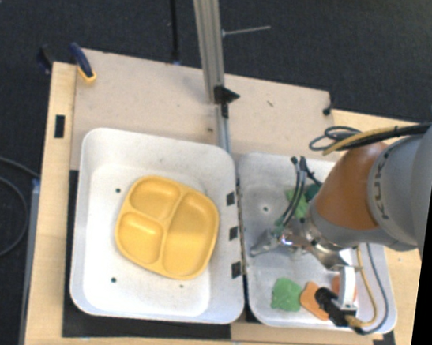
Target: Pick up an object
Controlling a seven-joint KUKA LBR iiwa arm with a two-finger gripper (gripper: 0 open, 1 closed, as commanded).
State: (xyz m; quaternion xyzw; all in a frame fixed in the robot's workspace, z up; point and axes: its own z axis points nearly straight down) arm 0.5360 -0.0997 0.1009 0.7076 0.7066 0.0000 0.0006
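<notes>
My gripper [263,244] reaches low into the left part of the right bin [267,179], close to the wall between the two bins. A green soft object [286,294] lies at the bin's front, just below and to the right of the gripper. An orange object [310,295] lies right beside it, partly covered. Another green object [301,205] shows behind the gripper, mostly hidden by the wrist. Nothing is visible between the gripper's tips.
The left bin [105,168] holds a yellow divided plate [168,226] near its middle. An aluminium post [211,39] rises behind the bins. The arm [365,193] covers the right bin's back right part.
</notes>
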